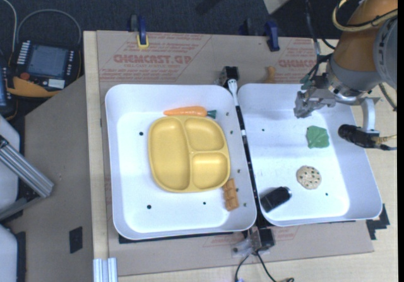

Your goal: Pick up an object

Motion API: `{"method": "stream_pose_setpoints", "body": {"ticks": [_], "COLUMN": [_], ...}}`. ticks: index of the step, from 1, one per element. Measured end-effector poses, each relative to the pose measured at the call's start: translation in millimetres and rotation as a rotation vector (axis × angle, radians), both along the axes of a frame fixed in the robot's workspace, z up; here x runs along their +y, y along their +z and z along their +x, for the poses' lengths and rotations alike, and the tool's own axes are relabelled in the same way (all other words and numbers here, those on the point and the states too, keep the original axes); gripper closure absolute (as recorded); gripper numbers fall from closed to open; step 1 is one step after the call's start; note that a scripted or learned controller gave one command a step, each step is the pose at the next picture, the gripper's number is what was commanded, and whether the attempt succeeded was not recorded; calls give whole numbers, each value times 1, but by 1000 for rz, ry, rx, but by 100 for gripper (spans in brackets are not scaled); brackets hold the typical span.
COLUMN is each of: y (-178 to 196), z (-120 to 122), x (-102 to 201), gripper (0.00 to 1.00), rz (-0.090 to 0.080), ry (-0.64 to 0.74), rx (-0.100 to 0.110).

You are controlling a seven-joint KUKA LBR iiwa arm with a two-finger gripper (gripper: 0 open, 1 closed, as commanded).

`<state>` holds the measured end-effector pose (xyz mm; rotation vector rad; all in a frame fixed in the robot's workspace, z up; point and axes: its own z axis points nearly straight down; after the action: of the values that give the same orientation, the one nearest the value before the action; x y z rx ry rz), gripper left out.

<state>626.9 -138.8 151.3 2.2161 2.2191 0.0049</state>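
My gripper (303, 107) hangs over the back of the right bin (271, 148), fingers pointing down and left. Nothing shows between them. A green leafy piece (317, 136) lies just below and to the right of the gripper, apart from it. Further forward rest a round cookie (308, 177) and a black block (275, 198) near the front left corner of that bin. In the left bin (126, 167) a yellow divided plate (188, 152) sits in the middle, with a carrot (186, 111) behind it and a small orange-brown piece (230, 194) at its front right.
The two bins meet along a raised rim (242, 142) in the middle. A black cable connector (355, 135) juts in at the right bin's right edge. Clamps (142, 31) hold the cardboard sheet at the back.
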Motion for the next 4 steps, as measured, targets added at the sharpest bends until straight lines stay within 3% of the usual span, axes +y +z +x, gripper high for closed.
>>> {"method": "stream_pose_setpoints", "body": {"ticks": [2,4], "y": [101,98], "z": [0,5], "x": [8,107], "gripper": [100,100], "rz": [-1,3], "ry": [0,4], "rx": [-2,7]}}
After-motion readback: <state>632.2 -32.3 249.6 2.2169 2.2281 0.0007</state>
